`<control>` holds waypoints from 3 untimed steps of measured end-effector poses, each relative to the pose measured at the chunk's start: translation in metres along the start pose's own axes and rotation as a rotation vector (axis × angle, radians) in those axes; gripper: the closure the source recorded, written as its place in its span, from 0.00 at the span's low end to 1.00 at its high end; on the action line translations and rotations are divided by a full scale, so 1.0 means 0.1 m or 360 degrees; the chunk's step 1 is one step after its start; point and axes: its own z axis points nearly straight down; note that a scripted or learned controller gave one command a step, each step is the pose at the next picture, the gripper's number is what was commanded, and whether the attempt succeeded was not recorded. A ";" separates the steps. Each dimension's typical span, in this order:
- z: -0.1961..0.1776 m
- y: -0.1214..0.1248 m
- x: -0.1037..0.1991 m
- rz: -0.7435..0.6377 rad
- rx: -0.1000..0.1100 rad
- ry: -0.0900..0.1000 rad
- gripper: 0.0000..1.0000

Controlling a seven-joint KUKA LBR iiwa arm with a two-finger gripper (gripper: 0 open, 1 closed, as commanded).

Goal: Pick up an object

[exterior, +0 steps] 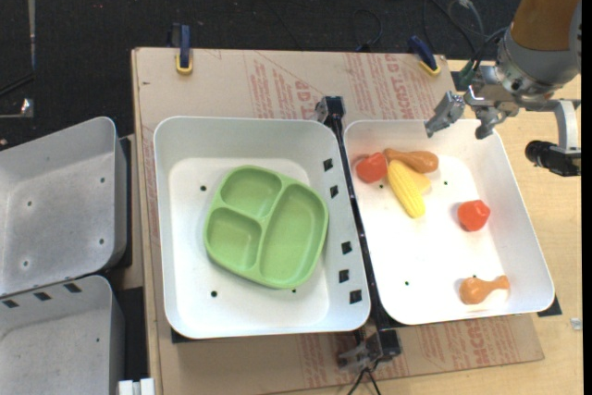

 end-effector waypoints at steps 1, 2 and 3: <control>-0.07 0.02 0.00 -0.0003 -0.0016 -0.0003 0.00; 0.41 0.07 0.07 -0.0007 -0.0009 -0.0002 0.00; 0.87 0.09 0.13 -0.0007 -0.0010 -0.0002 0.00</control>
